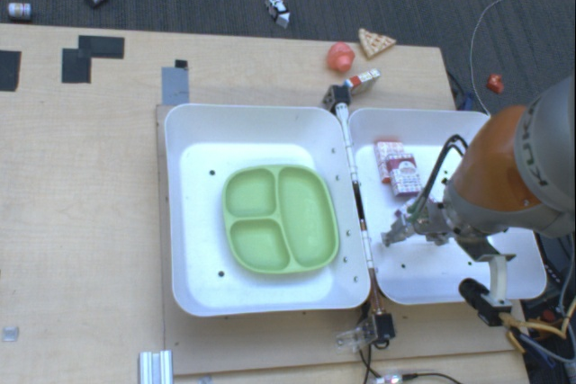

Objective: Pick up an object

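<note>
- Box (398,166): small, flat, red and white with a printed face, print too small to read. It lies in the right bin (531,279), upper left part, long side running up-down with a slight tilt, near the wall shared with the left bin (180,193).
- Left bin holds a green plate (281,218) with three compartments; nothing visible in them.
- Gripper (400,229) is in the right bin, below the box, pointing left toward the middle wall. It is apart from the box, not touching it.
- Fingers are small, grey and blurred against the white floor: can't tell how far open they are. Nothing seen between them.
- Wrist and orange band (490,162) cover the right side of the right bin; anything under them is hidden. Arm is cut off at the right edge.
- Off the bins, on the bench top edge: red ball (340,57), a pizza-slice toy (376,41), and a small tube-like thing (364,80) I can't identify.
</note>
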`<move>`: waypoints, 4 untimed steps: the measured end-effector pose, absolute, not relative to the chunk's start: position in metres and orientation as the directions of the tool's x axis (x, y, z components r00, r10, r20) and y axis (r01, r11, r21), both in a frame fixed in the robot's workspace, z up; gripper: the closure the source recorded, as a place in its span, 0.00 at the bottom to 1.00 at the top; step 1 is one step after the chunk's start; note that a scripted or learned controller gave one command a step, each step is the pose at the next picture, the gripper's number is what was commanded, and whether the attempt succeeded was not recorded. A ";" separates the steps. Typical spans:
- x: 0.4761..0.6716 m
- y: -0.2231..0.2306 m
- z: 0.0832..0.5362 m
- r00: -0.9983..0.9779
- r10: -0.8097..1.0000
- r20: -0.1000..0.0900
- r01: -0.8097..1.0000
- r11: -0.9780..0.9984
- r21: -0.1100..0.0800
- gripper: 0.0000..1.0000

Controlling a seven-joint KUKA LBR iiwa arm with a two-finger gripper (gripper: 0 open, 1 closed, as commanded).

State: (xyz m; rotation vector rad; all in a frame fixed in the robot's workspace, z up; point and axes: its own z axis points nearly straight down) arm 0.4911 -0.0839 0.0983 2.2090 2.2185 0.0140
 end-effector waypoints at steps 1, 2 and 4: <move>0.489 -0.087 0.087 -0.002 1.000 0.000 1.000 0.002 0.007 0.00; 0.491 -0.086 0.098 -0.006 1.000 -0.001 1.000 0.006 0.014 1.00; 0.489 -0.083 0.087 -0.003 1.000 -0.002 1.000 0.003 0.008 0.00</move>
